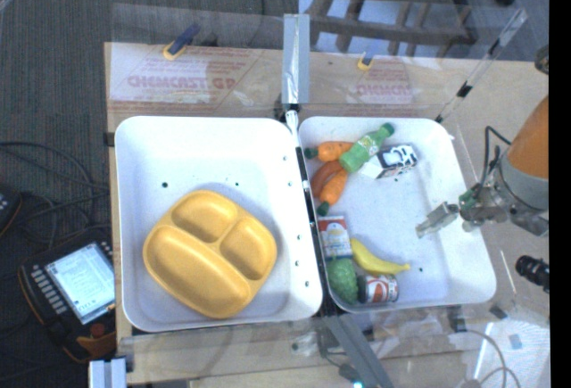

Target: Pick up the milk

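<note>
**Milk carton in right bin, fingers apart from it**

Item 1. Two-finger gripper (439, 220) on the grey arm with orange band (533, 154): reaches in from the right and sits over the right side of the right-hand shallow white bin (464, 199). The fingers point leftward and carry nothing between them; whether they are spread or closed cannot be told at this angle.

Item 2. Small white milk carton with black cow patches (397, 159): lies on the bin floor up and to the left of the fingers, well apart from them, near the bin's far wall.

Item 3. Green plastic bottle with a green cap (367, 148): lies tilted, just left of the carton, farther from the fingers.

Item 4. Orange carrot-shaped toys (330, 168): beyond the bottle, against the bin's left wall.

Item 5. Yellow plastic banana (379, 259): below and left of the fingers, near the bin's front.

Item 6. Red-and-white can (380, 290): lying on its side just below the banana, at the front wall.

Item 7. Green round vegetable toy (343, 274): left of the can.

Item 8. Small red-and-white box (335, 237): left of the banana.

Item 9. Yellow three-compartment plastic tray (210, 251): in the left-hand white bin (152, 145), far left of the fingers, across the divide.

Both bins rest on the counter (205, 78).
</note>
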`<state>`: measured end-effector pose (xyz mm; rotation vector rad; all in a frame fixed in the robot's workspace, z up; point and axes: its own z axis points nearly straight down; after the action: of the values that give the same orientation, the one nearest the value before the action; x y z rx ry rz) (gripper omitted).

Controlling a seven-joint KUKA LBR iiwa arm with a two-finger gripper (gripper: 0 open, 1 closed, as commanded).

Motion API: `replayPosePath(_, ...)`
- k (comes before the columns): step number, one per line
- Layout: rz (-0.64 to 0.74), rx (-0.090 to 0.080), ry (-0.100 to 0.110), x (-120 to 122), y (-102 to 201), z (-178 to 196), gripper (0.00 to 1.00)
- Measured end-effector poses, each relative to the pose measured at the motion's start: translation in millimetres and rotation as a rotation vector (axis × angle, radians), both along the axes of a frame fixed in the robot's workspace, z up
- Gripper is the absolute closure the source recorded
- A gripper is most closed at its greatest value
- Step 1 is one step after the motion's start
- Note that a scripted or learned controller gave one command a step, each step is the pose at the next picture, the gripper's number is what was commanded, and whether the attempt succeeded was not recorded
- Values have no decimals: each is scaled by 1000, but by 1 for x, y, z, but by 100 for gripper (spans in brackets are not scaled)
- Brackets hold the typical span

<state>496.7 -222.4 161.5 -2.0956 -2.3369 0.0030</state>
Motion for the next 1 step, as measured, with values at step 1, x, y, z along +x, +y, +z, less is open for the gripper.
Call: replayPosePath(1, -15, -2, 0, -12, -1, -5, 0)
